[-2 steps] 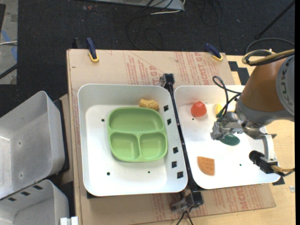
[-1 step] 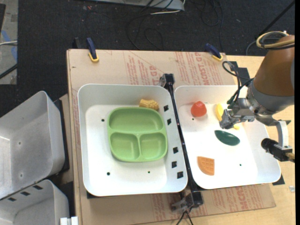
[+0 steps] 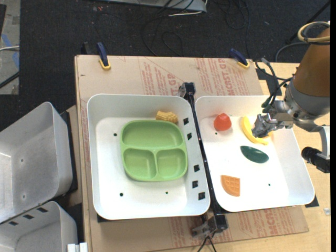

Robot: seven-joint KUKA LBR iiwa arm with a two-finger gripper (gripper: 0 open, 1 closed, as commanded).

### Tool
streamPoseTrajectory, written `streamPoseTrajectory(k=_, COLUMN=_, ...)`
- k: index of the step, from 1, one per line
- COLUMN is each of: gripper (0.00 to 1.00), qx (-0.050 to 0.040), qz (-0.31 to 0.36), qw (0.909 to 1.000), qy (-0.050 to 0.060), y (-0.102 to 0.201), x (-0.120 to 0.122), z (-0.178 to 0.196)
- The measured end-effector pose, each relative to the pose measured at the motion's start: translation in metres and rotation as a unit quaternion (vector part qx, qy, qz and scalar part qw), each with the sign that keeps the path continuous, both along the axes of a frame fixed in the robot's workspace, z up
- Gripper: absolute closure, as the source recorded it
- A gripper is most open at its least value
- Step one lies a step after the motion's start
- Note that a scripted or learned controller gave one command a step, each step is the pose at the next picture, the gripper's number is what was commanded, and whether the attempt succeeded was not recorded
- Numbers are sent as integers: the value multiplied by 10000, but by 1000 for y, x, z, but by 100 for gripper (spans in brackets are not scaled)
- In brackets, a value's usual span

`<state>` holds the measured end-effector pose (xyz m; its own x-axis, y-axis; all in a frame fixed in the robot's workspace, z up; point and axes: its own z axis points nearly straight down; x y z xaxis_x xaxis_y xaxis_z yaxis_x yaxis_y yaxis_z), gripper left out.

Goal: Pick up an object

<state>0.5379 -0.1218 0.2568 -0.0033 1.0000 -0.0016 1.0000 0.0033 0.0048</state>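
Touching banana [image 3: 249, 130]: pincer [image 3: 261, 127]

Both bins are white: the left bin [image 3: 105, 140] holds a light green divided tray [image 3: 154, 150] and a pale yellow ridged piece [image 3: 167, 116]. The right bin [image 3: 283, 190] holds a red-orange round toy [image 3: 222, 122], a yellow banana [image 3: 250, 132], a dark green leaf shape [image 3: 254, 154] and an orange waffle-patterned wedge [image 3: 231, 185]. The worktop [image 3: 136, 72] is tan board printed with red lettering. The tool [image 3: 262, 124] is grey metal.
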Motion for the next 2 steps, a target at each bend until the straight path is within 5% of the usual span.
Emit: streamPoseTrajectory(k=2, gripper=100, qx=15, qz=26, qw=10000, qy=32, y=102, x=2, z=-20)
